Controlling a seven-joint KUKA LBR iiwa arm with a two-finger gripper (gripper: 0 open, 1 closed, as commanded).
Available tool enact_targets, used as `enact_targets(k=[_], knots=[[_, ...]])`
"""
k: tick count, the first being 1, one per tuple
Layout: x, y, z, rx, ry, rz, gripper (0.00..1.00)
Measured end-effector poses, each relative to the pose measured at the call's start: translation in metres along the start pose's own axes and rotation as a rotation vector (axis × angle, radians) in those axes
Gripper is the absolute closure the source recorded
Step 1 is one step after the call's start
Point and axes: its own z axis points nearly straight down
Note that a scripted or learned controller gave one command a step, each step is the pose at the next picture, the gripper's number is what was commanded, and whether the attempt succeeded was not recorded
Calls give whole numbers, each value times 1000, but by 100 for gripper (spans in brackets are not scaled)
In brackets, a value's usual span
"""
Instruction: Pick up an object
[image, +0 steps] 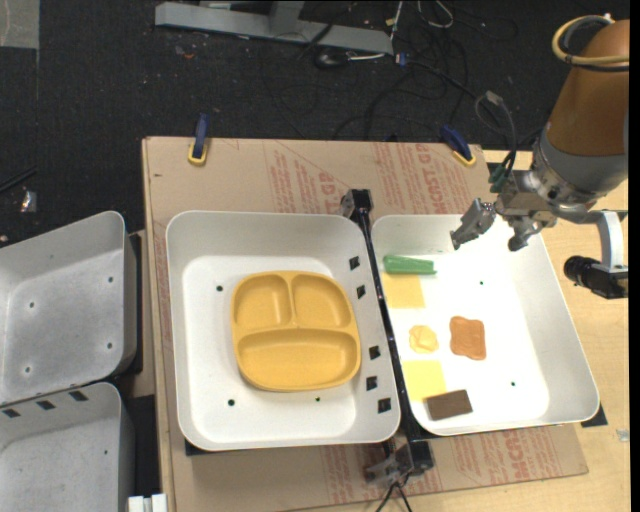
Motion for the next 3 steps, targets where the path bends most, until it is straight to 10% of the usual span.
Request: enact_targets(k=[3], knots=[[13,-8,88,-7,-1,0,0]])
